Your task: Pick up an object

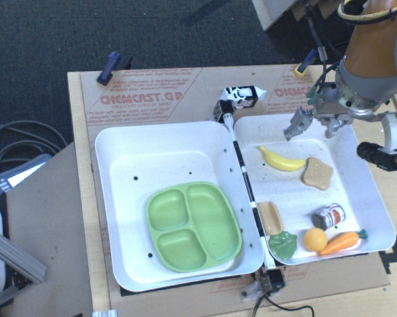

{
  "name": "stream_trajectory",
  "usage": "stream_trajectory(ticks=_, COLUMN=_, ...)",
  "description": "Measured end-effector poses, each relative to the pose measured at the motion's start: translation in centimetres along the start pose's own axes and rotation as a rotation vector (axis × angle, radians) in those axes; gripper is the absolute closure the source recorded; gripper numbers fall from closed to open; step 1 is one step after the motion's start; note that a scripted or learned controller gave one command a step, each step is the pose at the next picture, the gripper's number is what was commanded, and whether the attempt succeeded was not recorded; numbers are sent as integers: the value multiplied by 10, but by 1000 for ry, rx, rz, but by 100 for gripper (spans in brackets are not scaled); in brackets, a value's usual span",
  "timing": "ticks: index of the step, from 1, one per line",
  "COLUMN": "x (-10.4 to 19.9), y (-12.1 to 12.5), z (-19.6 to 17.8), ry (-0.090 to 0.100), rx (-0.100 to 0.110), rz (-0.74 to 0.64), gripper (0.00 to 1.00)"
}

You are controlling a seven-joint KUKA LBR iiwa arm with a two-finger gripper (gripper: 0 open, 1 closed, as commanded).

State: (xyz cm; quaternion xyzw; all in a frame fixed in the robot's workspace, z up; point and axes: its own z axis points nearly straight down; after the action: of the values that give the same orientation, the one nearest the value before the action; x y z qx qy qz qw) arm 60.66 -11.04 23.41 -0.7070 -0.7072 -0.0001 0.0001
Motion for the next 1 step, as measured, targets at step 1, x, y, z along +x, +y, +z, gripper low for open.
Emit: stream_trajectory(ticks=1, x=19, y=21, z=84, ry=0, rx=3, rz=0, gripper=0)
